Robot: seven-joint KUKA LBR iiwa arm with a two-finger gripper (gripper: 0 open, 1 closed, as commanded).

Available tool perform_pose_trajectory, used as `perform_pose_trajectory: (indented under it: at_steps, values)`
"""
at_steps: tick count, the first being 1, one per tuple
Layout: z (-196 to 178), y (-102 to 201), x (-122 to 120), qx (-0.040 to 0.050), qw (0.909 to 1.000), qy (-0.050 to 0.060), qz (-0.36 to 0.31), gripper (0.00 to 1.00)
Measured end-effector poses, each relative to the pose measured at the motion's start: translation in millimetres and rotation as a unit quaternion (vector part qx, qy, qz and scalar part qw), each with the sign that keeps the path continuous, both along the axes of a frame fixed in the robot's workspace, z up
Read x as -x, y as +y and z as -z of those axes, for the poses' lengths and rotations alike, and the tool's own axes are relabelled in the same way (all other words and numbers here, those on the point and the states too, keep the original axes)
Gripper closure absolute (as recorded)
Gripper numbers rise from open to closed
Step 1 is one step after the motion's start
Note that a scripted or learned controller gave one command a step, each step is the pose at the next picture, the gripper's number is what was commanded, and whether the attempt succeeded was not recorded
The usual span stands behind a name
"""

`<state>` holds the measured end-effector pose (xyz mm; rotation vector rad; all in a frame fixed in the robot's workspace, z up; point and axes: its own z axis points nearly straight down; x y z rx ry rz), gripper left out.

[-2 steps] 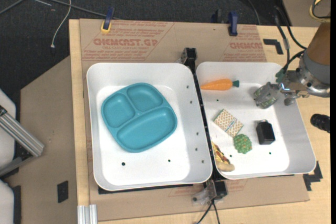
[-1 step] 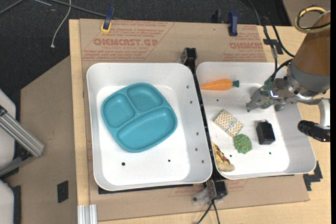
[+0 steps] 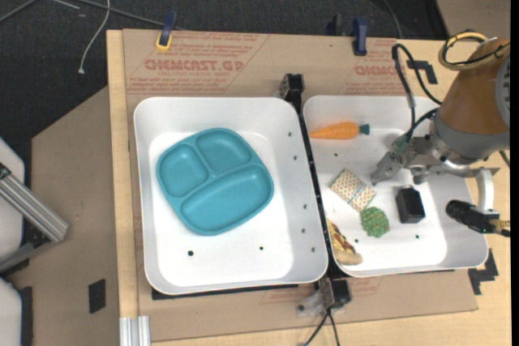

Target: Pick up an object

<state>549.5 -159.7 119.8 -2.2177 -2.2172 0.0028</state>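
Note:
The right white bin (image 3: pixel 430 113) holds an orange carrot (image 3: pixel 334 130) at the back, a checkered packet (image 3: pixel 352 188) in the middle, a green knobbly ball (image 3: pixel 374 221) in front of it, and a hot-dog-like toy (image 3: pixel 344 245) by the front left wall. A small black block (image 3: pixel 410 204) lies right of the ball. My gripper (image 3: pixel 397 162) hangs over the bin's middle, just right of and behind the packet, and no object shows in it.
The left white bin (image 3: pixel 154 174) bears a blue divided plate (image 3: pixel 215 179). A black clamp (image 3: pixel 292 85) sits between the bins at the back. My grey arm with its orange band (image 3: pixel 474 97) covers the right bin's right side.

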Motion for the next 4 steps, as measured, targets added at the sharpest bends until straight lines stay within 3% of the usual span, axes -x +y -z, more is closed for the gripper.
perform_pose_trajectory:
  at_steps: [1,2,4]
  values:
    - [31,-1,-4,0.0024,1.0,-0.007,0.001,0.0]
    - [23,0,-1,0.0018,1.0,-0.004,0.0,1.0]
    - [-78,-15,4,0.0019,1.0,-0.005,0.0,1.0]
